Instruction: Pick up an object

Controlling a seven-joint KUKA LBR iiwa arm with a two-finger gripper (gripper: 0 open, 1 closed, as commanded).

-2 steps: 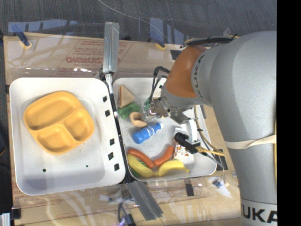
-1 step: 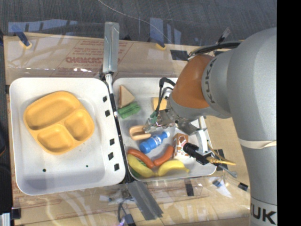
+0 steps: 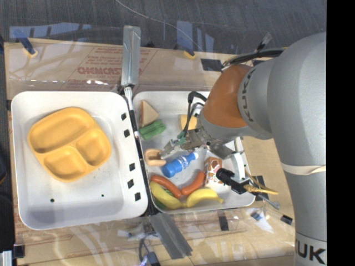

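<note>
Two bins: we see a yellow tray [image 3: 69, 143] left, toys right.
Gripper [image 3: 180, 142]: above the blue bottle [image 3: 180, 163]; we cannot tell its state.

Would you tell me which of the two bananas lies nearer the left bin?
The banana beneath the red sausage; the other banana curves farther right, below the carton.

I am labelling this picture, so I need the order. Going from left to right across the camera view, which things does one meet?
Yellow divided plate in the left bin → green object → blue bottle → gripper → orange band of the arm.
</note>
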